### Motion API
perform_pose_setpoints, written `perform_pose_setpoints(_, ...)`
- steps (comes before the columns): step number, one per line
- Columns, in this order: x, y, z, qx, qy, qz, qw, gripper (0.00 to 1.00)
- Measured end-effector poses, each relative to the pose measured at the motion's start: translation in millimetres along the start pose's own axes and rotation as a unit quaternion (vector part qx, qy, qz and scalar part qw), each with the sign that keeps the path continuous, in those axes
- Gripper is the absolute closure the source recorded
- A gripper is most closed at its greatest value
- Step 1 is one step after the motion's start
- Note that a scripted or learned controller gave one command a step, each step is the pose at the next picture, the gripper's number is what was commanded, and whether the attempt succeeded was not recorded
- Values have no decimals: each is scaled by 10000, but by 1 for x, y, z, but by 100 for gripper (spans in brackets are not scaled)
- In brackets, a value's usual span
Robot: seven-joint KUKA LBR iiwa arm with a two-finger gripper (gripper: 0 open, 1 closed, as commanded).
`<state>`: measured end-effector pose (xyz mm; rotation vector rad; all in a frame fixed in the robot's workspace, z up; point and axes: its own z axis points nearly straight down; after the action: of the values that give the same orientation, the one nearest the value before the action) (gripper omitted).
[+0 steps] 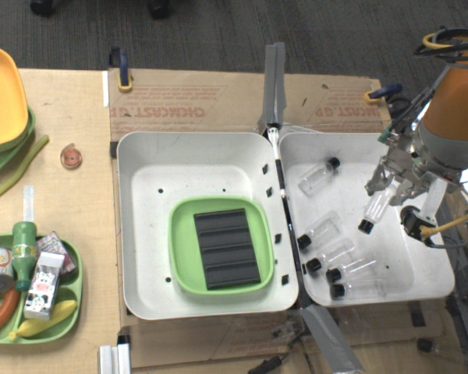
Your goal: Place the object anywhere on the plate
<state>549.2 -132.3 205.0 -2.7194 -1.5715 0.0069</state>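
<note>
Nearest the camera, at the table's (pixel 70 115) front-left corner, sits a green divided tray (pixel 62 318) of toy food and small bottles, well apart from the work.

Beyond it, the left white bin (pixel 132 209) holds the green plate (pixel 183 224), and on the plate's middle lies a dark ribbed block (pixel 226 246); no vial rests on the plate.

Right of the plate, across the bin wall, the right white bin (pixel 437 279) carries several clear vials with black caps: one (pixel 320 174) near its far wall, a cluster (pixel 339 265) near its front.

At that bin's right side the gripper (pixel 390 185) hangs low with a clear vial (pixel 377 209) slanting down from it, black cap lowest. The fingers look closed narrowly around its upper end, so I judge it gripped.

Judged so, pickup seems done; carrying left over the bin wall and releasing over the plate remain.
</note>
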Motion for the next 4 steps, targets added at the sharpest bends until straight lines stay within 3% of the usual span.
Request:
perform_pose_setpoints(1,0,0,0,-1,1,3,10000,0)
perform_pose_setpoints(2,-33,12,-37,-2,4,357,9994,0)
perform_pose_setpoints(3,-51,1,-73,-2,3,423,9991,0)
perform_pose_setpoints(4,-95,3,-89,-6,4,399,9992,0)
